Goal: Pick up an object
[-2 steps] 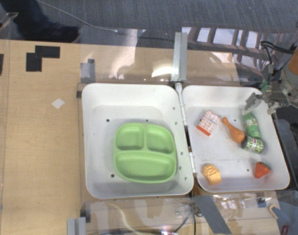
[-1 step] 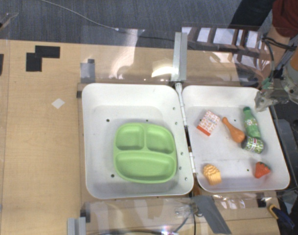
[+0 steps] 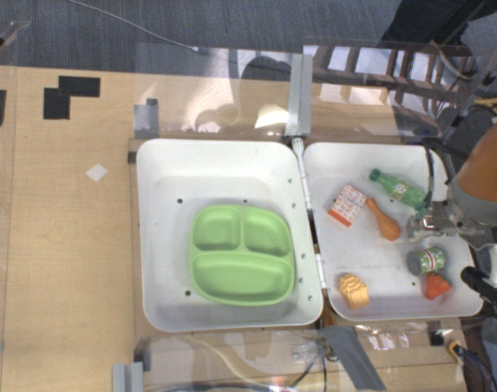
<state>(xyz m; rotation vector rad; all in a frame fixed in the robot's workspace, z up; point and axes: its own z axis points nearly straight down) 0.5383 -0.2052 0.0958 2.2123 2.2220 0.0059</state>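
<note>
Camera view: gripper (image 3: 428, 223) hangs over the right bin (image 3: 338, 162), metal, its opening impossible to tell; nothing seen between its tips. Small green-labelled can (image 3: 427, 260) just below it, red strawberry-shaped toy (image 3: 437, 286) beside it. Green plastic bottle (image 3: 397, 187) and orange drumstick (image 3: 383, 220) lie left. Left bin (image 3: 162, 219) holds a glossy green divided plate (image 3: 241, 255).

Pincer (image 3: 428, 223) above right bin (image 3: 330, 243) by green can (image 3: 427, 260); left bin (image 3: 162, 219) holds green tray (image 3: 241, 254)

A robotics lab: wooden bench (image 3: 60, 243), two white bins (image 3: 162, 300), black floor markers (image 3: 68, 95), trailing cables (image 3: 85, 6).
</note>
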